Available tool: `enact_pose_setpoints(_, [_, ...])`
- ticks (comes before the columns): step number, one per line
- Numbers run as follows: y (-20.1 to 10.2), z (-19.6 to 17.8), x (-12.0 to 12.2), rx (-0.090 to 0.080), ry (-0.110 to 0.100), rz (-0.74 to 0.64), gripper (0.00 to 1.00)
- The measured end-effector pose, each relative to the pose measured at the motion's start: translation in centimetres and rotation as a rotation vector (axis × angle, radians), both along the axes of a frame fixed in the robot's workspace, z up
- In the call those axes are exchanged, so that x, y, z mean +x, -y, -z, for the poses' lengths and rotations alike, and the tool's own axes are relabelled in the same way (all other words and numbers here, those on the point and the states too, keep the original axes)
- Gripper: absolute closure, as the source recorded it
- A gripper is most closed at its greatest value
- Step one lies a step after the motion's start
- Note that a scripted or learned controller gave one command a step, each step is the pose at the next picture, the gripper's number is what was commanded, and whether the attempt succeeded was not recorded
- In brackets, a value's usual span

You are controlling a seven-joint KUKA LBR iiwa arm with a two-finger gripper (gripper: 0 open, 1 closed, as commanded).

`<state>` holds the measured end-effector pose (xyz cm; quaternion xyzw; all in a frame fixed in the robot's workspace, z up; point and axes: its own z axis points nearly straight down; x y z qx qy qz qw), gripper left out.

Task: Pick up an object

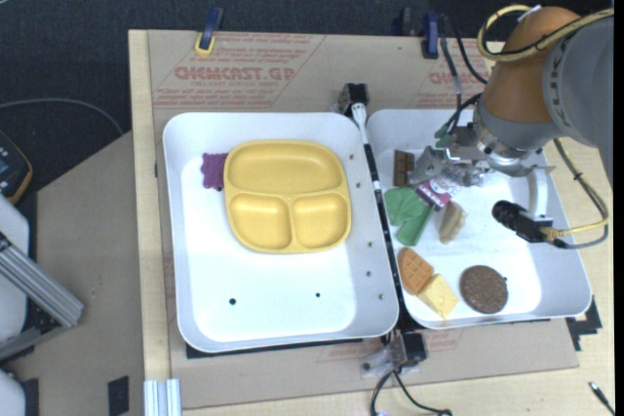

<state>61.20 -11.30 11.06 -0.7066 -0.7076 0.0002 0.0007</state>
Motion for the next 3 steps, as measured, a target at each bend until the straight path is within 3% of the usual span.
enact_pose_setpoints(1, [0.0, 2.2, 0.2, -0.002, 0.002, 0.001, 0.00])
enact_pose_setpoints(2, [0.1, 0.9, 0.5, -0.005, 0.016, 0.002, 1.00])
enact_pose_setpoints(3, [0.1, -3.4, -0.3, -0.001, 0.002, 0.002, 1.00])
